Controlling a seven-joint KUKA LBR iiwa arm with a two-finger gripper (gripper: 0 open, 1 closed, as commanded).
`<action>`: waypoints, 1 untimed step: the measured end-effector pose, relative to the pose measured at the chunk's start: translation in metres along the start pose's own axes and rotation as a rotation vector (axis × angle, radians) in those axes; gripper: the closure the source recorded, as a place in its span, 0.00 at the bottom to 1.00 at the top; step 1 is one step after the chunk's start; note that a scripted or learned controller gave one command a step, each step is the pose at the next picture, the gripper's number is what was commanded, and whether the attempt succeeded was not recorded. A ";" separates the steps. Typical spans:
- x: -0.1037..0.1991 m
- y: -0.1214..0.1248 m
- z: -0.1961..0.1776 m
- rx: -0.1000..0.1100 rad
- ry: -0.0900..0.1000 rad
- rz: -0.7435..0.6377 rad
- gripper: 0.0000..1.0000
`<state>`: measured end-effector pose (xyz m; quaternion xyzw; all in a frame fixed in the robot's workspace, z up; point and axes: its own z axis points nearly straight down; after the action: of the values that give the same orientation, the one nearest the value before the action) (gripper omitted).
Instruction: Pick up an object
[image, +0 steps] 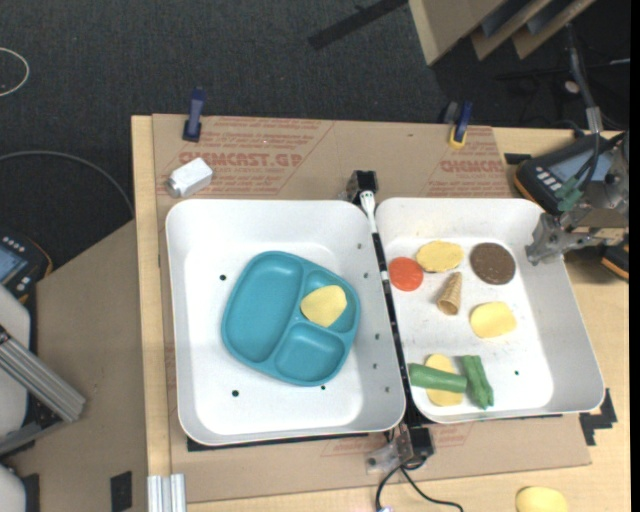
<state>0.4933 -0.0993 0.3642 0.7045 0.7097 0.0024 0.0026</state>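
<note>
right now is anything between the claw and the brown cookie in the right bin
Nothing visible stands between them. The claw sits at the right bin's upper right rim, and the brown cookie lies just inside that corner with bare bin floor between. The yellow chip lies on the cookie's far side.

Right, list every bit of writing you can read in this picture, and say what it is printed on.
"CAMCAST" or thereabouts, in faded red letters: on the brown cardboard sheet behind the left white bin. The letters are blurred, so the reading is unsure.
A second red print on the cardboard behind the right white bin: too blurred to read.
The toy food and the blue divided plate bear no writing.
</note>
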 end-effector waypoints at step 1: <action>0.009 0.026 0.202 0.013 0.003 0.008 1.00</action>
<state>0.5211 -0.0904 0.1626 0.7072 0.7070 -0.0013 -0.0030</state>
